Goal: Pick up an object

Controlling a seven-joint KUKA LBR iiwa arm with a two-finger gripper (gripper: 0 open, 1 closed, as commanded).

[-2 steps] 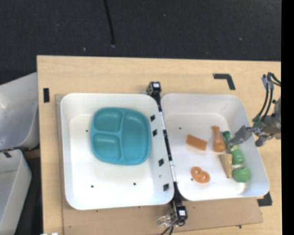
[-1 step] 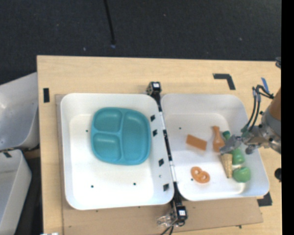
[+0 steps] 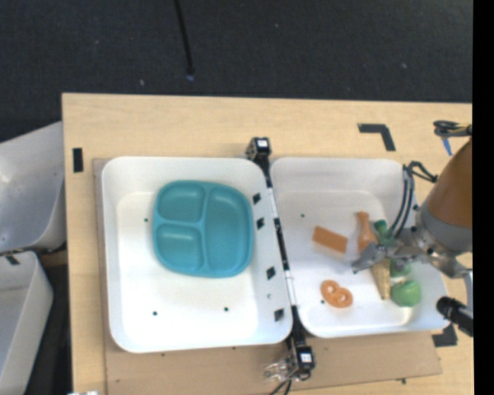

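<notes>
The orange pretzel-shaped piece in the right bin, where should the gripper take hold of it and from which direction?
Probably from straight above. The orange pretzel-shaped piece lies flat on the floor of the right bin, with bare floor around it. Close the jaws across its outer rim, or across one loop with a finger in a hole. The gripper hangs nearby to its upper right.

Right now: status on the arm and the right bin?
End effector low in right white bin, among small items. Green round object beside it, nothing visibly gripped. Orange block, orange ring apart.
</notes>
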